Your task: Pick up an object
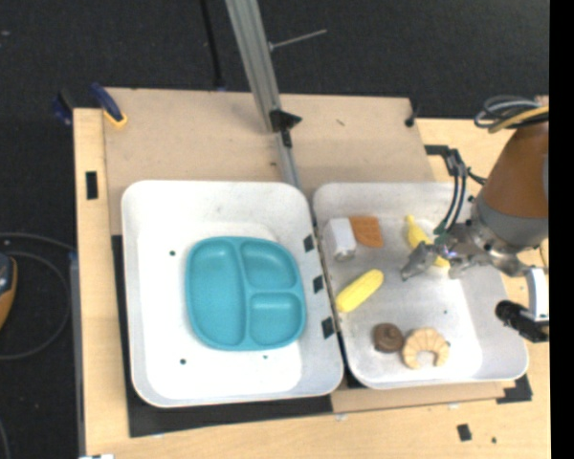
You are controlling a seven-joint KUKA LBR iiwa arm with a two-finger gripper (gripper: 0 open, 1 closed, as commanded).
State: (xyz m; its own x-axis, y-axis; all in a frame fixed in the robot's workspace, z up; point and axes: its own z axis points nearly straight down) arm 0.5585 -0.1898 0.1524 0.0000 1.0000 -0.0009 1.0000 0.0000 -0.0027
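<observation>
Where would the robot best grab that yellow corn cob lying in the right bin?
Probably across the middle of the corn cob, coming straight down from above. It lies flat on the floor of the right bin, slanting from lower left to upper right, so the fingers should close across its narrow width, not along its length. There is bare floor on both long sides for them; the end effector is to its upper right.

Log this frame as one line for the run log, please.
stage: reaching | gripper: low in right bin, nothing seen held | nearest: small yellow piece | corn cob, croissant untouched | left bin: teal tray
</observation>
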